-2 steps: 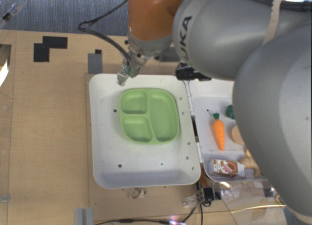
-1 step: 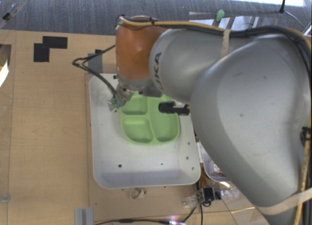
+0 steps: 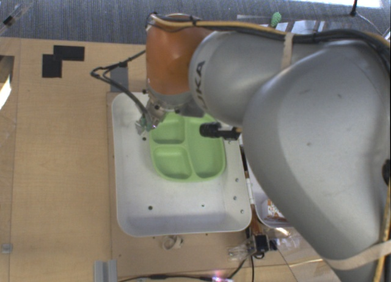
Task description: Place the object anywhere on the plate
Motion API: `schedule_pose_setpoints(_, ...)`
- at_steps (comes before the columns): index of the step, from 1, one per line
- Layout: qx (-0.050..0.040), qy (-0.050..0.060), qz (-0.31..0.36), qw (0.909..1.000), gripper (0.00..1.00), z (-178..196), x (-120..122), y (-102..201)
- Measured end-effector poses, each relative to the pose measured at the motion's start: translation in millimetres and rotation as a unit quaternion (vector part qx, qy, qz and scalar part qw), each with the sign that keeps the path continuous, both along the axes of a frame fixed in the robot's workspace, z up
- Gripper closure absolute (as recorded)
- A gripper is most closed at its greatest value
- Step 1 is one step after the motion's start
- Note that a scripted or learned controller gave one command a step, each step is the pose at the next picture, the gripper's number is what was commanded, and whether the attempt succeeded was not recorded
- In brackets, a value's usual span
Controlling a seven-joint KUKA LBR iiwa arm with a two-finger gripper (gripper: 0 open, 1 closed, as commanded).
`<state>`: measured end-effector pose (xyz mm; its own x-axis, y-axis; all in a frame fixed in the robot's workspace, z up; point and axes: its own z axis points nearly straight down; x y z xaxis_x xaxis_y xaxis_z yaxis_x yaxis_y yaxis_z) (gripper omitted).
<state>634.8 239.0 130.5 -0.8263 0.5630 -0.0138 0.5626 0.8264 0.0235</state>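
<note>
Green plate (image 3: 183, 155) in left bin (image 3: 131, 183); tool (image 3: 146, 122) above plate's upper-left rim; grip state indiscernible.

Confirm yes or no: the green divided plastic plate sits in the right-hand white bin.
No, the green divided plate lies in the left white bin.

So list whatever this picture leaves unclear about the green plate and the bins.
- Green divided plastic plate: its upper right part is covered by the grey arm, camera view.
- Right shallow white bin: mostly hidden under the arm; its contents are unreadable.
- Claw: too small and shadowed to tell its state.
</note>
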Motion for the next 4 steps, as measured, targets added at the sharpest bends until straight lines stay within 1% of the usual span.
schedule_pose_setpoints(1, -0.0028, 0.005, -0.031, 0.9995, 1.0, 53, 29, -3)
schedule_pose_setpoints(2, 0.0037, 0.001, -0.145, 0.9894, 1.0, -34, -2, -1)
schedule_pose_setpoints(3, 0.002, 0.006, -0.282, 0.9592, 1.0, 91, 31, -23)
schedule_pose_setpoints(4, -0.0022, 0.015, -0.338, 0.9411, 1.0, -35, 32, -13)
